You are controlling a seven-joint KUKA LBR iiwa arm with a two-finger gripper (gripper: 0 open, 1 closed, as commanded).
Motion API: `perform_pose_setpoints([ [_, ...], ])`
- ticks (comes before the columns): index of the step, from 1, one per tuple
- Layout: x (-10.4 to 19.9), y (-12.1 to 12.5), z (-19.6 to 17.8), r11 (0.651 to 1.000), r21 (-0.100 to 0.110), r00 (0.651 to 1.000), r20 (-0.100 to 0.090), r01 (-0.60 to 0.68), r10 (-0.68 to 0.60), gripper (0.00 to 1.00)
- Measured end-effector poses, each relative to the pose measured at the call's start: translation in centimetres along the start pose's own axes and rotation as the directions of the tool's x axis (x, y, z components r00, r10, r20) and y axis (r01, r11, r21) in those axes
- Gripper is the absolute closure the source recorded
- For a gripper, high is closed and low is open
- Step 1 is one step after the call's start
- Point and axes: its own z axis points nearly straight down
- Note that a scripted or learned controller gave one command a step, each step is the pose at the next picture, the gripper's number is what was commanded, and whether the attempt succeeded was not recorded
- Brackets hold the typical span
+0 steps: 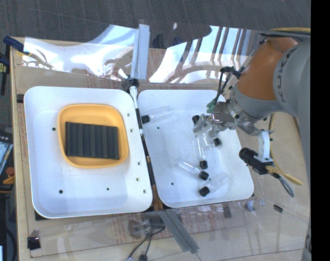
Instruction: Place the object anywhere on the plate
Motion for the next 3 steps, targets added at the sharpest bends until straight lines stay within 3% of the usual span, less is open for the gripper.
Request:
perform_pose_setpoints([
  [1,4.1,-1.6,1.3,0.967,0.005,0.967,-0.003,0.256,-0.255,1.00],
  [2,9.2,3.2,-3.7,0.915,-0.001,0.915,0.000,0.402,-0.402,1.00],
  [3,9.2,3.2,-3.7,0.916,-0.001,0.916,0.000,0.402,-0.402,0.00],
])
